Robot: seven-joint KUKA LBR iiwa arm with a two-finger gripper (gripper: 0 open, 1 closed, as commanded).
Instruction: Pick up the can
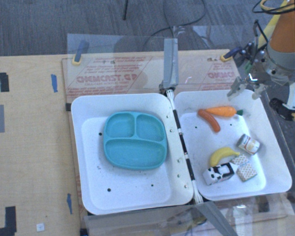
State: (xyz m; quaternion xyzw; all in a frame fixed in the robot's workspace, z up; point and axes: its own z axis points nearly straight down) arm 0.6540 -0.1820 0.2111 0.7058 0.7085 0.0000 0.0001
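Hanging over the far right corner of the right bin, the gripper was well apart from everything it might have picked, and nothing sat between its jaws; their tips looked spread apart, released rather than clenched, though at this slant the gap was hard to read with certainty. The can lay tipped on its side toward the right of that bin, near the wall, just beyond the banana and close beside a small patterned packet. A black-and-white carton rested at the near edge, while a carrot and a sausage lay touching toward the far end, between the can and the arm. The left bin held a teal divided plate. Judged from this, the task was hardly begun: the can was untouched, and the approach, descent, closing and lift all remained. Crowding neighbours would probably make a clean grasp awkward.
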